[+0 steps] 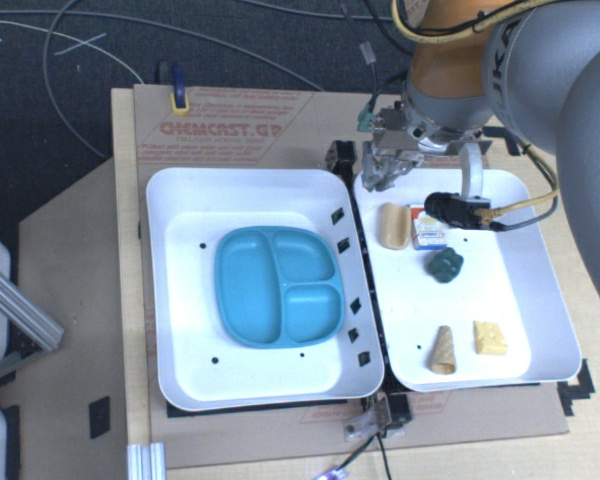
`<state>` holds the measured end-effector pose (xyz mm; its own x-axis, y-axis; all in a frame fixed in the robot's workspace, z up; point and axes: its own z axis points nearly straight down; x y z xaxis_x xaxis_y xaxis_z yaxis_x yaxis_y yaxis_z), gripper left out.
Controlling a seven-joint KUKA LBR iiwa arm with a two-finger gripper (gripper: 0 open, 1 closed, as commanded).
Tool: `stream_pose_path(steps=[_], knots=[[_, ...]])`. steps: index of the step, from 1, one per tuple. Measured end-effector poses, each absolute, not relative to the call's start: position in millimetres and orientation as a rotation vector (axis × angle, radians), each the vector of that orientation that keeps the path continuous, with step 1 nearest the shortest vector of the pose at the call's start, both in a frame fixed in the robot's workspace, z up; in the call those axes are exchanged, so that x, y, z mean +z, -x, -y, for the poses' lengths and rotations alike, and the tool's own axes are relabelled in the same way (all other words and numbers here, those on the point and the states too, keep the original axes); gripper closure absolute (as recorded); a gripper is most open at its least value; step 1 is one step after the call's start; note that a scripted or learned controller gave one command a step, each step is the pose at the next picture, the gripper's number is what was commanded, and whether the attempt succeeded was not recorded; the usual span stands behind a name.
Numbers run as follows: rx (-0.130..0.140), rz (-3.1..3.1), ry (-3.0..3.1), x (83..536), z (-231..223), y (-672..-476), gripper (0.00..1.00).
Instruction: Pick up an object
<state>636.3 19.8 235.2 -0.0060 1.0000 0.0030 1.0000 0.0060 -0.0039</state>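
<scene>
Tan roll lies upper left in the right bin; gripper hovers just above it, approach step. I cannot tell its state; next, descend.

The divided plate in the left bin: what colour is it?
Light blue, a plain turquoise shade with no pattern; the divided plate shows clearly in the camera view.

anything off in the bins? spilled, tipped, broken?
Nothing stands out. The blue divided plate lies flat in the left bin. In the right bin, a tan roll, small carton, dark green lump, cone and yellow block lie apart, intact. The gripper hangs over that bin's far left corner.
</scene>
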Motion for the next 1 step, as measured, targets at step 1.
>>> stream_pose_path(steps=[1], knots=[[-0.003, 2.227, 2.213, 226.7, -77.8, -641.8, 1.0]])
